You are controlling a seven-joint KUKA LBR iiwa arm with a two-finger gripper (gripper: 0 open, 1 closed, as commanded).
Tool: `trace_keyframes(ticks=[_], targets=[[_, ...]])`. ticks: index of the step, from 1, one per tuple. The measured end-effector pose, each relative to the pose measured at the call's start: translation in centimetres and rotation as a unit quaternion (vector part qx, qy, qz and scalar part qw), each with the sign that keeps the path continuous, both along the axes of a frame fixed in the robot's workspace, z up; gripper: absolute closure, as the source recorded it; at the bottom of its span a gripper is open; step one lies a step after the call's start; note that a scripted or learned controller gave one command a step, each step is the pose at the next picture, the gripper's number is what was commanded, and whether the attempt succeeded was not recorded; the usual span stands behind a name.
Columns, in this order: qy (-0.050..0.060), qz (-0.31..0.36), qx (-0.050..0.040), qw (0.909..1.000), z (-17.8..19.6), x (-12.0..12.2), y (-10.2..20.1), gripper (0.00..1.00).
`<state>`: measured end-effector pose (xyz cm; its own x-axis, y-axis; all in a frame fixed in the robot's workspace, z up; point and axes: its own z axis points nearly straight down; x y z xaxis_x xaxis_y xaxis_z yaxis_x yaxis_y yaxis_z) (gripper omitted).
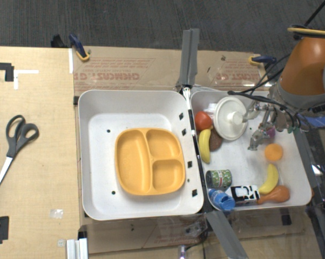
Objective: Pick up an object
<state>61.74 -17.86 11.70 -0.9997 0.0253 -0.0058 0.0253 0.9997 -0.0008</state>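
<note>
The claw [259,136] hangs low in the right bin [300,161], just above the orange ball [273,152] and beside the white cup [230,117]; I cannot tell whether it is open or closed. The left bin [92,144] holds a yellow divided plate [150,161], and scissors [15,142] lie on the worktop [33,198].

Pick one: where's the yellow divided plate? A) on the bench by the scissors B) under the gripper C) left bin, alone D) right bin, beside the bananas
C: the yellow divided plate lies flat in the left bin; the bananas and other items sit in the right bin.
</note>
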Motion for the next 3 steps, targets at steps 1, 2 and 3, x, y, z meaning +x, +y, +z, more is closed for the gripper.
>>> trace_keyframes(ticks=[1, 2, 3], targets=[[0.001, 0.002, 0.0002, 1.0000, -2.4, -8.5, -4.3, 0.00], [-0.001, 0.004, -0.0010, 1.0000, -1.4, -8.3, -4.2, 1.00], [0.002, -0.035, 0.0006, 0.9994, -2.5, -13.9, -3.8, 1.00]])
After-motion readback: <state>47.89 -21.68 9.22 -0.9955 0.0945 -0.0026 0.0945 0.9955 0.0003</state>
